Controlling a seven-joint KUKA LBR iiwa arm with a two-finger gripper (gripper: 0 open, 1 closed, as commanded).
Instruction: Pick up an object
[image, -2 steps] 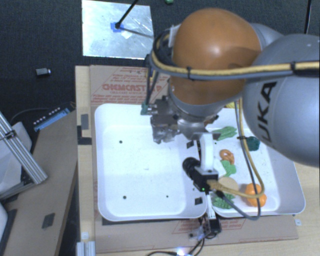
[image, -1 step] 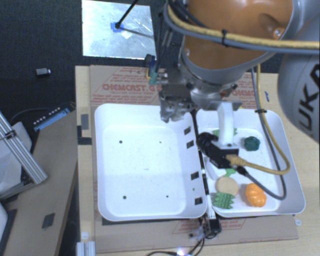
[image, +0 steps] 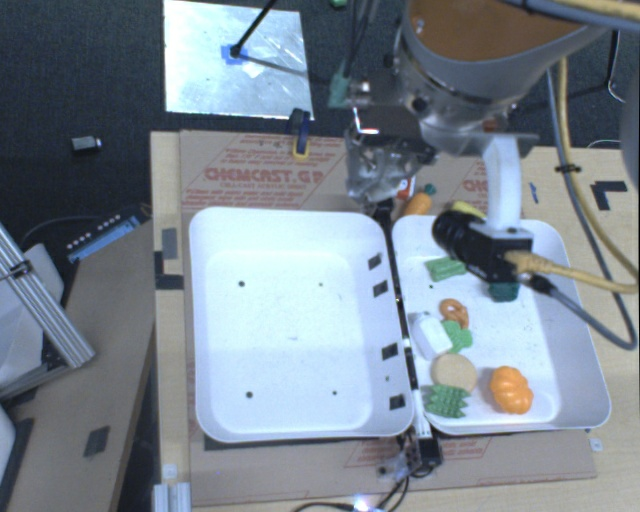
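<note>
Landmark: we take the right bin (image: 575, 330) as reference.
Gripper (image: 383, 192): we see it at the bin's far-left corner, beside the rim shared with the left bin (image: 290, 320); we cannot tell how its claw stands.
Carrot-like orange piece (image: 415, 204): just beside the gripper, at the bin's far rim.
Green flat piece (image: 444, 267): in the bin's far half, near the black camera mount (image: 480, 248).
Pretzel (image: 454, 311): mid-bin, left of centre.
White block (image: 433, 336): against the bin's left wall.
Round tan piece (image: 454, 373): in the near-left part.
Green ridged piece (image: 446, 401): at the near-left corner.
Orange pumpkin (image: 511, 390): near the front rim, right of the tan piece.
</note>
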